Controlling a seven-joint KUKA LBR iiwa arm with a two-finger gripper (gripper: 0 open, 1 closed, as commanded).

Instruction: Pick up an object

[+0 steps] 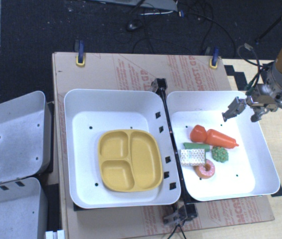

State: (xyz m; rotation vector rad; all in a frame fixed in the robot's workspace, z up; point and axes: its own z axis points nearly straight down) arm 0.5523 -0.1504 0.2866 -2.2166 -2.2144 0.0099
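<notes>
Cardboard-covered tabletop (111, 73) carries two white bins; the right bin (260, 158) holds an orange plastic carrot (221, 138) at right of centre, long axis near horizontal, tip pointing right and slightly down. Above it, the gripper (244, 110) hovers, fingers open and empty.

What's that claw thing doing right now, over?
Two-finger gripper open, holding nothing, above right white bin. Orange toy carrot and red toy tomato nearest, untouched. Nothing in the way.

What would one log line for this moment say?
hand: open, above right bin | holding: nothing | carrot, donut: in bin | status: not yet picked
</notes>
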